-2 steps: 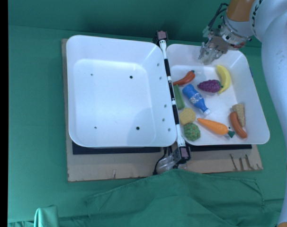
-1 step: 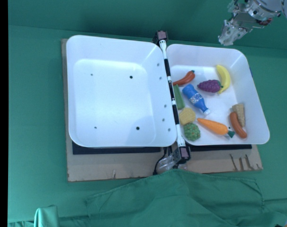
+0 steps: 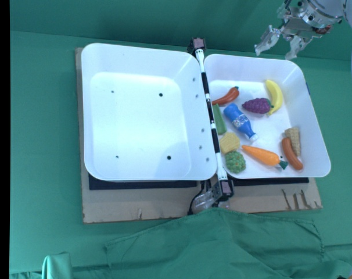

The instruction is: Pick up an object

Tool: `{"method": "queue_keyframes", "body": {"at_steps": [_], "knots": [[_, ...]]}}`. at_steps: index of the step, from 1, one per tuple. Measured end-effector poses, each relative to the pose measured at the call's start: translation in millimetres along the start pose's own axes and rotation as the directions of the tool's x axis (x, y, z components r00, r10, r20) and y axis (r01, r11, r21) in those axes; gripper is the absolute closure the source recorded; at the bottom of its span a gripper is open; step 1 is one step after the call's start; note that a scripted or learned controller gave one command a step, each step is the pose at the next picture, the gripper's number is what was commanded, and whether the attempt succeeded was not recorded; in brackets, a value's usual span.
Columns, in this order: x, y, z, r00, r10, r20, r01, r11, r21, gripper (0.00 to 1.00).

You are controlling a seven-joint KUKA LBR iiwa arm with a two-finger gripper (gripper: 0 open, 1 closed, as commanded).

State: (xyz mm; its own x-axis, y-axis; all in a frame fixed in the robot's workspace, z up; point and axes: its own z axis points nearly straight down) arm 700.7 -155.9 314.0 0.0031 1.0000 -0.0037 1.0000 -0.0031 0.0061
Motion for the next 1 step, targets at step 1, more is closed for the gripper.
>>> {"method": "queue_keyframes", "body": {"at_steps": [1], "knots": [[0.0, 0.0, 0.0, 1.000, 0.000, 0.000, 0.000, 1.000, 0.000, 0.00]]}}
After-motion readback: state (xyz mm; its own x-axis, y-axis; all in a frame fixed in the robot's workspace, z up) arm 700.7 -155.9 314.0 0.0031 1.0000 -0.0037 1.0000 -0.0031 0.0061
